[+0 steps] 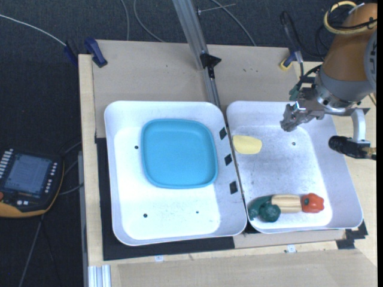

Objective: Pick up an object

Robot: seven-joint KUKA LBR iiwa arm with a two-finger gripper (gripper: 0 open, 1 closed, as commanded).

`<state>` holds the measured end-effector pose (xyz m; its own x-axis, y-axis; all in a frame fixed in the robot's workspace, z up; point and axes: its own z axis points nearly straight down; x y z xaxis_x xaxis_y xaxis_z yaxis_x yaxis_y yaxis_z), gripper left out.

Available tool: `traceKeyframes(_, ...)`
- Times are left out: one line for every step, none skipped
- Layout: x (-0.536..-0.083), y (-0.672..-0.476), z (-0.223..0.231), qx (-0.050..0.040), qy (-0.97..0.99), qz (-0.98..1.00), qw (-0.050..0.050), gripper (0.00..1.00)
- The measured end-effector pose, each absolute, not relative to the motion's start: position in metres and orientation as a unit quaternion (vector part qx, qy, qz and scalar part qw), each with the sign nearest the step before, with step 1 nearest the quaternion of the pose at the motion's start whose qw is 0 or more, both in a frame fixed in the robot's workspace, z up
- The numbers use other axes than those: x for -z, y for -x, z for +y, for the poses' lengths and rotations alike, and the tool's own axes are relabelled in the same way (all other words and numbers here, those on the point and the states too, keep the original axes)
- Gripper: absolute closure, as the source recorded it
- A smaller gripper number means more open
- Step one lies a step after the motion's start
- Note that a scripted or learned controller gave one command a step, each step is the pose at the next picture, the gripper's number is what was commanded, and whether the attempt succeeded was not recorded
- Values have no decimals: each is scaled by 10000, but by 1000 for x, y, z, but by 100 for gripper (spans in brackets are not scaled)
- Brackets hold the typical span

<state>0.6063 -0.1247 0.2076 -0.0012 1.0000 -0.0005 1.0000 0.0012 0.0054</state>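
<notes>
Though blurred, end effector (291,119) hovers — contents indistinct.

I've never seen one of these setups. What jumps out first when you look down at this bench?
The big turquoise plate in the left bin catches the eye first. Next come the small things in the right bin: a pale yellow piece near its left wall, and a green, tan and red cluster along its near edge. The gripper hangs over that bin's far end.

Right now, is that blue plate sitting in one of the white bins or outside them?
In. The blue plate lies flat inside the left bin, with white floor showing on every side of it.
</notes>
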Motion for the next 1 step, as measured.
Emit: traceKeyframes(-211,-607,-125,-4,-7070,7072,3,100)
